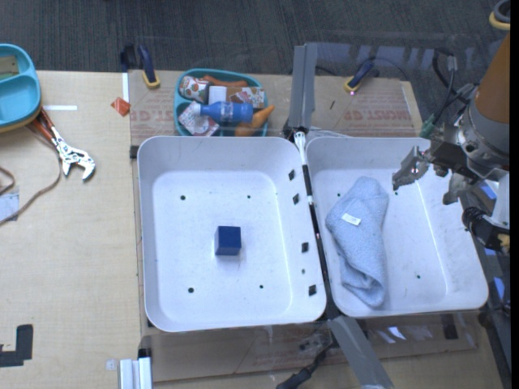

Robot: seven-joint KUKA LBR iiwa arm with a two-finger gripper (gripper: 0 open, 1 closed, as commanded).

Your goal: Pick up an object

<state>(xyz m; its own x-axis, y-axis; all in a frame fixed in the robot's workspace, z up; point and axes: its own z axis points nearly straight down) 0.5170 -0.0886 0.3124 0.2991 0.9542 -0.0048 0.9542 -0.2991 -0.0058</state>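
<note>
- The arm (495,96) shows as a broad rounded body at the view's right side — tan-orange on its upper part, with a pale grey ring below it.
- Under the ring sits a cluster of grey and silver metal parts, angular and blocky, with darker gaps between them.
- The pincer (430,173) is made of dull grey metal pieces; one slim pointed finger (405,173) juts toward the left, with a small reddish spot near its base.
- Dark cables run beside the wrist parts — one greenish strand lies among them.
- A black-and-white block hangs at the lower right of the assembly.
</note>
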